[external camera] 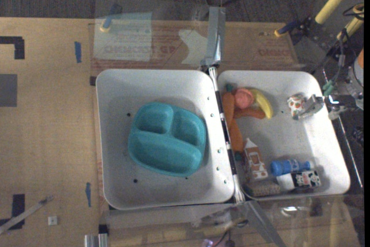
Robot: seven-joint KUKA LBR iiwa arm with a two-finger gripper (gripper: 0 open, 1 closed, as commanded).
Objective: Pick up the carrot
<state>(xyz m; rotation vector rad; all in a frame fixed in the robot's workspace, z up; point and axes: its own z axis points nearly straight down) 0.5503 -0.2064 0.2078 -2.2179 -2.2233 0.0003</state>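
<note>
Desk is tan, blue tape marks on its left part. Left bin carries a teal divided plate, lying flat near the middle. Right bin sits just beside it, touching along the centre seam.

Carrot lies in the right bin tight against its left wall, long axis along that wall, green top at the far end. Its upper part is just beside a pink round toy, with a banana touching the pink one on the right. An orange piece runs under those two.

Near front-left corner of the right bin: small carton, upright-ish, tilted. Right of it a blue bottle and a black-and-white cow-print carton, both lying down, touching.

Pincer is at the right bin's far right side, over a small white-red patterned item; well apart from the carrot. Can't tell how far open it is or whether it has the item
</note>
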